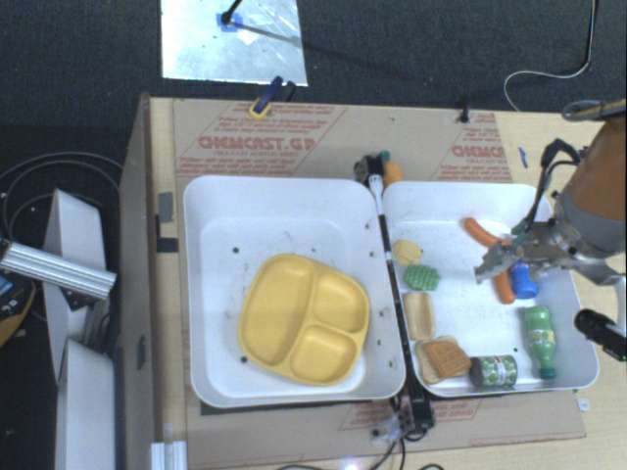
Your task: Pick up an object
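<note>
My gripper (490, 265) hangs low over the right bin (568, 375), near its middle. Just to its right lie a blue object (525, 283) and an orange piece (505, 289), both partly covered by the wrist. An orange carrot-like piece (479, 230) lies just behind the gripper. Further left are a small yellow item (407, 253), a green knobbly item (422, 277) and a pale bread slice (419, 314). Along the front of the bin sit a brown cracker (446, 357), a green can (494, 370) on its side and a green bottle (539, 339).
The left bin (220, 223) holds a yellow divided plate (304, 318). A divider rim (390, 282) separates the two bins. The arm body (598, 199) stands over the right bin's right edge. Clamps (377, 169) sit at the bins' back junction.
</note>
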Controlling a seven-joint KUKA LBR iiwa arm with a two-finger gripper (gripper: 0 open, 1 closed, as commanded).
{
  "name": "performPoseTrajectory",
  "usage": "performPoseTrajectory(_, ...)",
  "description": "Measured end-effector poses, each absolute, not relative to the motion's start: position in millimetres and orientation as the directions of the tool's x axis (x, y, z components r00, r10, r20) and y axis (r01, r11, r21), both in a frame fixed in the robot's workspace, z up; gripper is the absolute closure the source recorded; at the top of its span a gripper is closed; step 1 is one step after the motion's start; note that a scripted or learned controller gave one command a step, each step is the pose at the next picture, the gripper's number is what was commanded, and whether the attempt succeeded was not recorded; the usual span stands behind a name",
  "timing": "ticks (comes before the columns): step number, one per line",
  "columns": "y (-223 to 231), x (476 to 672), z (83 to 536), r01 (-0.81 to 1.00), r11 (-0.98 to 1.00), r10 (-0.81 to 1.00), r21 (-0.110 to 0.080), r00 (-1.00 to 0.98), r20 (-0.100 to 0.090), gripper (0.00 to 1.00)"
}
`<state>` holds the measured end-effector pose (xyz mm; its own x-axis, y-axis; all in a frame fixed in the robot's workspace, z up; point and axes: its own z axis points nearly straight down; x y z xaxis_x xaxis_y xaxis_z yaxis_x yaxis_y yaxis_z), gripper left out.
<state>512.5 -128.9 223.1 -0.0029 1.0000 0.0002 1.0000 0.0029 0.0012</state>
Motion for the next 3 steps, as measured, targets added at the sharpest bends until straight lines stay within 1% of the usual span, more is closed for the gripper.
performPoseTrajectory(1, -189, 540.9, 198, 1.0, 0.0, 1.0, 0.001, 0.0, -0.001, 0.0)
performPoseTrajectory(2, -207, 562.5, 99, 1.0, 0.001, 1.0, 0.0, -0.001, 0.0, 0.0)
performPoseTrajectory(3, -166, 593.3, 85, 1.0, 0.004, 1.0, 0.002, -0.004, 0.0, 0.0)
